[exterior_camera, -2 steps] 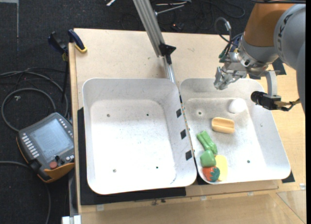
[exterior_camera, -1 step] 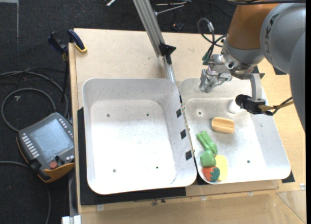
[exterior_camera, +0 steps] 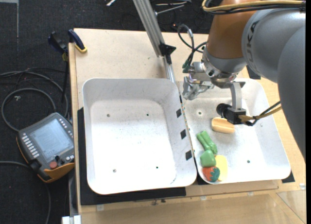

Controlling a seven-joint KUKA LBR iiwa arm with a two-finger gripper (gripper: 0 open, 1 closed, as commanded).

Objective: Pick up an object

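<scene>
From my remote station I record the following. The desk carries two shallow white bins side by side: the left bin and the right bin. The arm reaches in from the right of the view, its orange band above the wrist, and hangs over the upper left part of the right bin.

The tool sits low over the right bin's upper left corner, just beside the wall shared with the left bin. Its metal parts are small and partly blurred against the white floor; I cannot tell whether the tips are spread or pressed together, and I see nothing between them.

Objects available for picking all lie in the right bin. A pale yellow-orange block lies near the bin's middle, just beside a black fitting that hangs from the arm. Below it, a green piece lies at a slant, touching a second green piece. Next to these is a flat yellow item, and a red-orange item rests against the bin's lower left corner. All are apart from the tool.

A handheld control pendant lies on the floor left of the desk.
</scene>
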